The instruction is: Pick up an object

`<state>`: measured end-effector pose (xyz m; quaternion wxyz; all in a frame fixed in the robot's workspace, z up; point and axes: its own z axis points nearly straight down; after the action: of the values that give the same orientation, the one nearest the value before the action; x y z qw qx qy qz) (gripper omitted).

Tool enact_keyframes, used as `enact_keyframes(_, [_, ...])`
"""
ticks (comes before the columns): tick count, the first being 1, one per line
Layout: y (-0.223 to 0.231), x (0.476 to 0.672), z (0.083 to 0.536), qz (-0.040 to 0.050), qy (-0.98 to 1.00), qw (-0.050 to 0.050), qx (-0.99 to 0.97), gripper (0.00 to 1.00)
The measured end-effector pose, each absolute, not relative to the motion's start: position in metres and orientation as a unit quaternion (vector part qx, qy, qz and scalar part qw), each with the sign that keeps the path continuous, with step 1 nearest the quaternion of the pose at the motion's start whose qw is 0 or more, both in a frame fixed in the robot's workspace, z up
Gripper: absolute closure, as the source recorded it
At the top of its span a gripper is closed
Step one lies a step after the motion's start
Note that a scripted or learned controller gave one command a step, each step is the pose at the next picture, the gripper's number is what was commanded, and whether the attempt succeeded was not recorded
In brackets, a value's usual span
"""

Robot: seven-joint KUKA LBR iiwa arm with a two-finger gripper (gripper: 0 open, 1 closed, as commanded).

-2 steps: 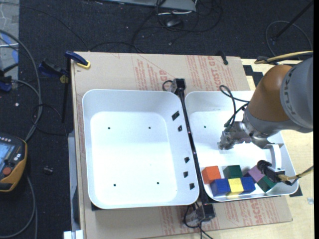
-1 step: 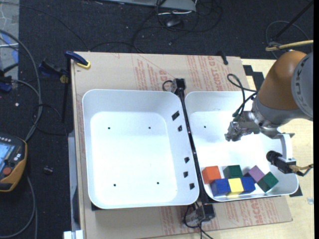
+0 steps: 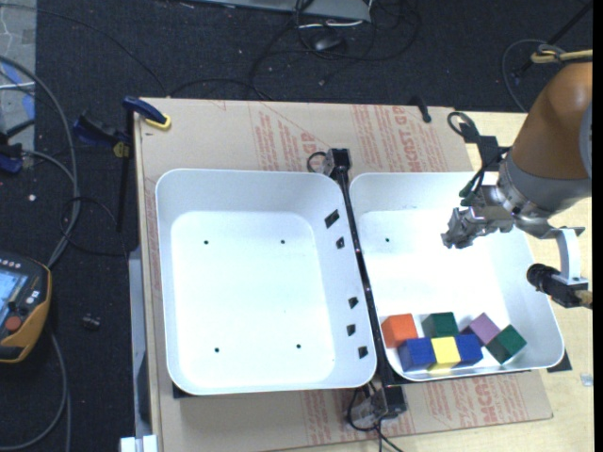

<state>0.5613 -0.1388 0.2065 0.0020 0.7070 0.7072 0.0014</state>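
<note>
Seven small blocks are lying clustered along the near edge of the right bin [image 3: 528, 252]: orange [image 3: 399, 328], two blue [image 3: 415, 353], yellow [image 3: 445, 351], two seemingly green [image 3: 440, 325], purple [image 3: 484, 327].

I work in a lab — loose black cables [image 3: 283, 40] on dark speckled floor [image 3: 85, 45], a plywood bench [image 3: 245, 135].
</note>
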Motion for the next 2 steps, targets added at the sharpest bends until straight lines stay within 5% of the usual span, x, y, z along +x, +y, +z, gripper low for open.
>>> enact_keyframes(1, [-0.139,0.561,0.216,0.0002,0.707,0.000,0.707,1.00])
enact_keyframes(2, [-0.085,0.568,0.210,0.0003,0.708,0.000,0.706,1.00])
